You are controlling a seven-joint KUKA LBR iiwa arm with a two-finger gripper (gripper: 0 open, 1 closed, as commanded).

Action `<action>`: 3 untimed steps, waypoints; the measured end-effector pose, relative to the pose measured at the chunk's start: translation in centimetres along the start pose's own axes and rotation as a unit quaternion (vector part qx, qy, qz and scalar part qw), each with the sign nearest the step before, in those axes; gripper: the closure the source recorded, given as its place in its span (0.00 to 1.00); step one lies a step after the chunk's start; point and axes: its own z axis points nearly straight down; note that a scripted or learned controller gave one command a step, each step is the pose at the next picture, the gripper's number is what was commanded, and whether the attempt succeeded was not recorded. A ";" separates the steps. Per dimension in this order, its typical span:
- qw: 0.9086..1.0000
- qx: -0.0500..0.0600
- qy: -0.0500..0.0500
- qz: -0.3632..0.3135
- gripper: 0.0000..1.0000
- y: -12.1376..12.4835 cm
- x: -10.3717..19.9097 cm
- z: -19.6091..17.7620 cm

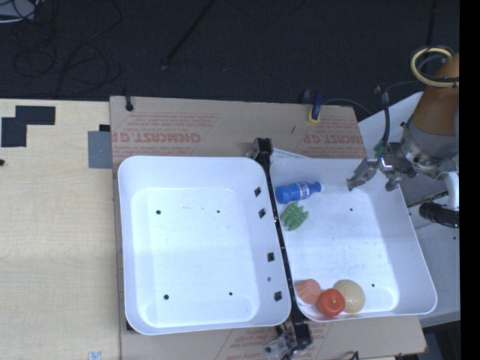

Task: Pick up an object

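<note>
1. Bench: pale wood surface at the left with dark rectangular patches [28, 123]; a cardboard sheet [225, 130] with reversed red print lies under both bins.
2. Left bin [135, 193]: shallow, white, a few small dark dots on its floor. Its right wall runs along a black divider strip [274, 238] that separates it from the right bin.
3. Right bin [409, 253]: shallow, white, holds all the loose objects.
4. Blue bottle [297, 192]: lying on its side in the far left part of the right bin, close to the divider, pale cap end pointing right.
5. Green object [294, 217]: small, ridged, just near of the bottle and also beside the divider. The two look close but whether they touch cannot be told.
6. Near edge of the right bin, a cluster of three: a pink piece [306, 289] on the left, a red round object [331, 302] in the middle, a cream round object [349, 294] on the right. The red one overlaps both neighbours in view.
7. Gripper [373, 174]: over the far right rim of the right bin, at the end of the arm's orange band [435, 107]. Fingers appear spread apart, released, nothing between them. It is well apart from the bottle and from the near cluster.
8. Cables [386, 122] loop above the gripper; dark floor beyond the far edge of the bench.
</note>
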 end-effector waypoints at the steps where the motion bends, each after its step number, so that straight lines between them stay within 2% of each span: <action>1: 1.000 0.003 0.001 0.000 0.00 -2.7 0.2 8.3; 2: 1.000 -0.005 -0.002 -0.001 0.00 1.1 0.0 -1.9; 3: 1.000 0.004 0.001 0.000 0.00 -0.8 0.2 4.8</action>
